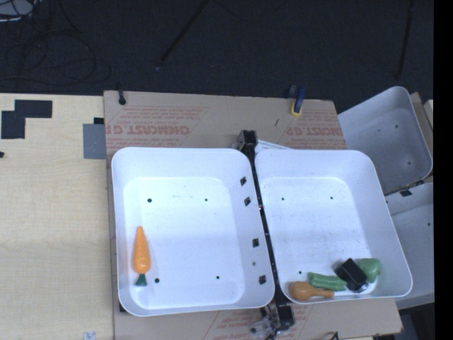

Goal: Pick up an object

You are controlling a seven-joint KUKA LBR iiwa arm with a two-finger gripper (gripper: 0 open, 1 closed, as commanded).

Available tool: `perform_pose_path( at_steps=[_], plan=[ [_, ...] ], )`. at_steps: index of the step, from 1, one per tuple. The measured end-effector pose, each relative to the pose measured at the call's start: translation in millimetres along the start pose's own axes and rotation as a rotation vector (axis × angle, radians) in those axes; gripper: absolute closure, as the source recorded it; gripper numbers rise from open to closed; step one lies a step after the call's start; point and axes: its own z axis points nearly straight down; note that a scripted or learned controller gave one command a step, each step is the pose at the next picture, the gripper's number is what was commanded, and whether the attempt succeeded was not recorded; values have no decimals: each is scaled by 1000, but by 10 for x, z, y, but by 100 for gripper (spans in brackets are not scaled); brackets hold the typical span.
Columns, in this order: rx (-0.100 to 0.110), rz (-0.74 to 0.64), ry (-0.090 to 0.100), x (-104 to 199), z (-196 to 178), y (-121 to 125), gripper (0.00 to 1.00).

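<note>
Two shallow white bins sit side by side. An orange plastic carrot [141,251] lies alone along the left bin [177,163]'s near-left wall, easiest to reach. A black block [351,274], green pieces [369,267] and an orange pear-shaped toy [308,291] crowd the right bin [318,161]'s near corner. Gripper state: cannot tell.

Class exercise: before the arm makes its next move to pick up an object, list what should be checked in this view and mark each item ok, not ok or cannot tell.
1. A target lies apart from other things: the toy carrot lies alone in the left bin. Ok.
2. Carrot away from the walls: it lies close to the left wall. Not ok.
3. Right bin items separated: the black block rests against the green pieces, the orange piece beside them, all at the near wall. Not ok.
4. Bins level, side by side. Ok.
5. Hand ready above a target. Cannot tell.
</note>
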Motion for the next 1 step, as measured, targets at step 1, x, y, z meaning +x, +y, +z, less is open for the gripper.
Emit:
perform_pose_path(
  at_steps=[1],
  plan=[
    [-5, -7, 2, 866, -395, 2, 100]
  ],
)
